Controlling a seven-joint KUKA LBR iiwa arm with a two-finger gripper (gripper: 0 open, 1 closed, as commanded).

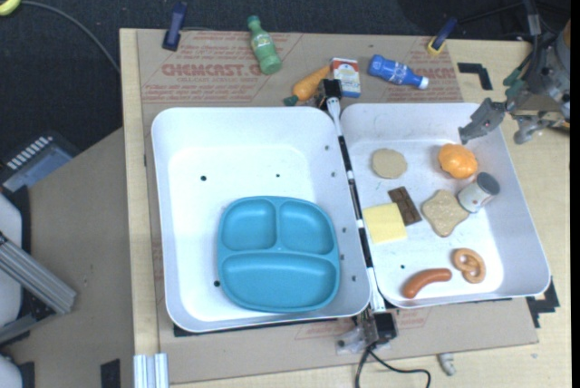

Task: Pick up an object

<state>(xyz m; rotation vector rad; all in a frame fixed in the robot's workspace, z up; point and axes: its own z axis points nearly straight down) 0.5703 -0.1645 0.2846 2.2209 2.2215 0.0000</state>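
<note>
End effector (pixel 497 116) over the right bin's (pixel 524 223) far right corner, fingers apparently spread wide, holding nothing | nearest target: orange fruit (pixel 458 160), round, no long axis, in the bin's far right part | relation: fruit lies just left of and nearer the bench's (pixel 227 69) front edge than the end effector, apart, not touching.
</note>
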